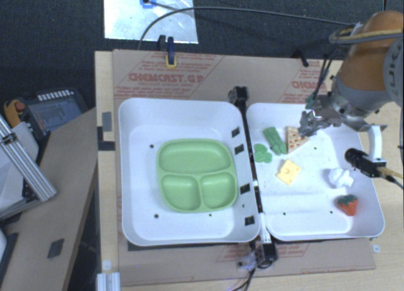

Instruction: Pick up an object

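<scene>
The right bin (372, 220) holds several small things. A tan cracker (292, 139) lies at the back, with a long green piece (273, 139) and a round green leafy piece (262, 153) to its left. Nearer the front are a yellow cheese wedge (288, 172), a white lump (339, 177) and a red strawberry (346, 204). My gripper (307, 123) reaches in from the right and hangs over the cracker's right edge, close above it. Nothing shows held in it.
The left bin (136, 176) bears a pale green divided plate (194, 175) in its middle. A black clip ridge (246, 157) runs between the two bins. The arm's grey and orange body (369, 62) stands over the right bin's back right corner.
</scene>
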